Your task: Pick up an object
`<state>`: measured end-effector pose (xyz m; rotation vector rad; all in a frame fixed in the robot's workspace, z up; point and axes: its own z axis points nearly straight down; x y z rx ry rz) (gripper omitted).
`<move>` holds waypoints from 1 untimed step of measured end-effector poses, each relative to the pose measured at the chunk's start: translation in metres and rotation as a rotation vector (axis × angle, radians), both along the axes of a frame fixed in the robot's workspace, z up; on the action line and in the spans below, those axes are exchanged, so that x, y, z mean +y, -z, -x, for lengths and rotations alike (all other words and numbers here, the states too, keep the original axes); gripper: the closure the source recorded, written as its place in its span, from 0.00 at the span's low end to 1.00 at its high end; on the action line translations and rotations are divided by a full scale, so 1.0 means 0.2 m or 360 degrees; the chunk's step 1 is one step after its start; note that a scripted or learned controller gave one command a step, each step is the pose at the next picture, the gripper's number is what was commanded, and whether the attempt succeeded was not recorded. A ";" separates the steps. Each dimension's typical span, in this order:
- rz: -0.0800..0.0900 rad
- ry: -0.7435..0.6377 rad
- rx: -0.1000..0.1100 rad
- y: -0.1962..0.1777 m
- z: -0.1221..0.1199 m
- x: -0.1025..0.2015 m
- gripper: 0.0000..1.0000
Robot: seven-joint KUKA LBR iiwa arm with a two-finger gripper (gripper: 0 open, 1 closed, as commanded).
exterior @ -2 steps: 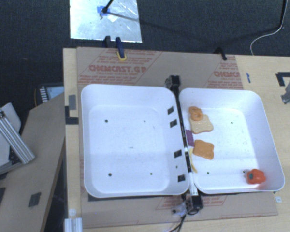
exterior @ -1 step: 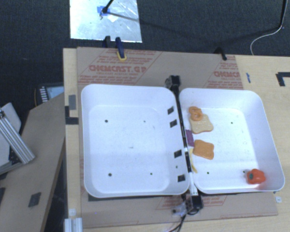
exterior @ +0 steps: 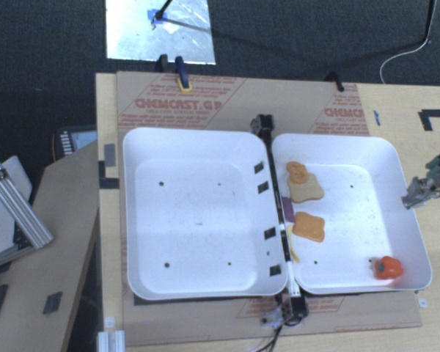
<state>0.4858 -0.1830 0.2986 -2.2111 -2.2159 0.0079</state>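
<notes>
Fingers of the gripper (exterior: 425,191) are small and blurred at the far right of the camera view, so I cannot tell if they are wide or narrow. No object shows between them. The gripper hangs over the right rim of the right bin (exterior: 396,160), about halfway down that side.

All objects lie in the right bin. A small orange piece (exterior: 297,171) is near the divider, touching a beige piece (exterior: 306,190) just below it. A flat yellow-orange piece (exterior: 309,227) lies further down, also near the divider. A red pepper (exterior: 387,268) sits alone in the near right corner, close to the bin wall. It is perhaps the nearest object to the gripper, though the slant of the view makes this hard to judge. The left bin (exterior: 139,196) stands beside, on the other side of the divider.

In my judgement the pick is not yet started, and some things can go wrong:
- The gripper is above the rim, so a straight descent can hit the wall.
- The pepper is round and close to the corner; it can roll away, or one finger can catch the wall.
- The flat pieces are thin, so the grasp can close over them and take nothing.
- The two touching pieces can be pushed together.
</notes>
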 end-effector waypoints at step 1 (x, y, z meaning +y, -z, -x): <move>0.0017 -0.0005 -0.0048 -0.71 -0.01 0.02 1.00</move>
